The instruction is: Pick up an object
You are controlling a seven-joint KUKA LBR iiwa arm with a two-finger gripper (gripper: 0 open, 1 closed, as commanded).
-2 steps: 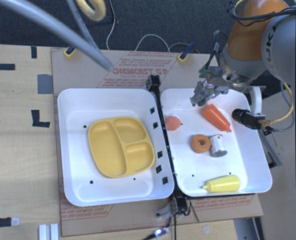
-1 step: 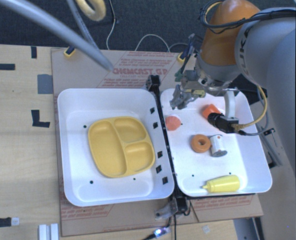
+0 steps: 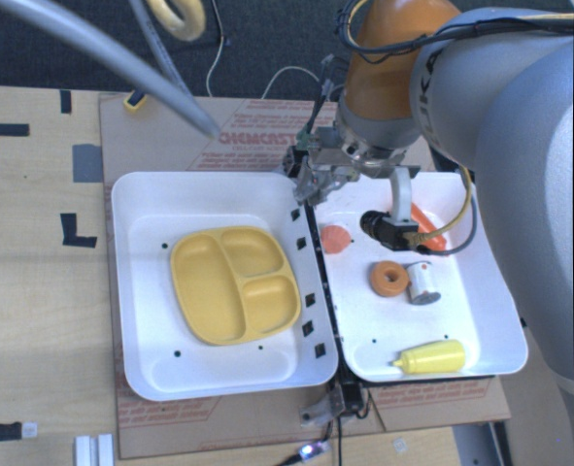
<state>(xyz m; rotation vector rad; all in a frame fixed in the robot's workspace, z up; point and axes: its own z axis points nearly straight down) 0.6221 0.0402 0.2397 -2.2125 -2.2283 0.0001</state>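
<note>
The right bin (image 3: 481, 309) holds several small objects. A salmon-pink round piece (image 3: 336, 239) lies near the divider. An orange ring (image 3: 390, 279) sits mid-bin with a small grey-white cylinder (image 3: 422, 282) just right of it. A yellow squeeze bottle (image 3: 430, 358) lies by the front rim. An orange-red piece (image 3: 426, 231) lies partly hidden under the wrist. My gripper (image 3: 311, 181) hangs low over the far end of the divider between the bins, up and left of the pink piece. I see nothing held in it.
The left bin (image 3: 141, 260) bears a yellow divided tray (image 3: 234, 282). The grey arm and its orange band (image 3: 393, 56) cover the right bin's far right part. A grey pole (image 3: 92, 42) crosses the upper left. A black part (image 3: 382, 227) hangs below the wrist.
</note>
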